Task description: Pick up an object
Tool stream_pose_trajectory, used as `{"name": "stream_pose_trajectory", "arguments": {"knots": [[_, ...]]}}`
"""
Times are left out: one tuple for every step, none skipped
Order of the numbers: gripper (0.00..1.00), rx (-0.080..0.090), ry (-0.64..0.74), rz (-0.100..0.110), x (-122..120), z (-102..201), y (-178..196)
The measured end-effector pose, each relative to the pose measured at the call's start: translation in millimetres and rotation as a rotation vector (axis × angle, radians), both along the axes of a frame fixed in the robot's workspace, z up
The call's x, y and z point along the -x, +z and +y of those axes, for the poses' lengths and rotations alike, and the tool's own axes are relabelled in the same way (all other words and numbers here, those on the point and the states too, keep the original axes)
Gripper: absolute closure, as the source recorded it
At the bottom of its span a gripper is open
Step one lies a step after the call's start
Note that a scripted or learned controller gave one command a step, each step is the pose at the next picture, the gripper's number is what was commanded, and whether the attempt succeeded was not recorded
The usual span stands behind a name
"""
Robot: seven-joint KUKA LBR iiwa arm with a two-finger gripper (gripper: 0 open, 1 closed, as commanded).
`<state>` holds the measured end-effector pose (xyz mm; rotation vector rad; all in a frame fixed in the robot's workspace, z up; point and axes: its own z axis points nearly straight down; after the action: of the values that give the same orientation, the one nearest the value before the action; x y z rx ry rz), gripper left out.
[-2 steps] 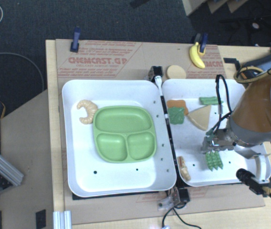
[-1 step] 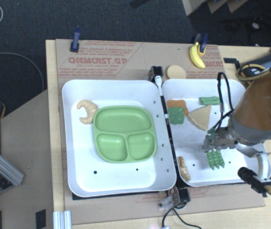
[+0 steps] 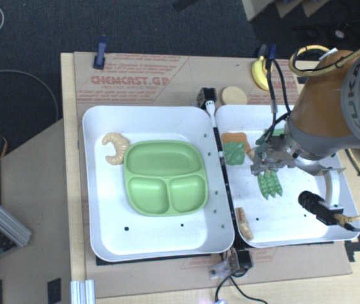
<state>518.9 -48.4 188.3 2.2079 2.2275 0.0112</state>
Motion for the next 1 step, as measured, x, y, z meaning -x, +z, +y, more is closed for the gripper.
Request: {"name": "stream_pose_trajectory", "arguments": {"knots": [[1.0, -0.002, -0.001, -0.004, 34.4, 46.2, 115.2]]}}
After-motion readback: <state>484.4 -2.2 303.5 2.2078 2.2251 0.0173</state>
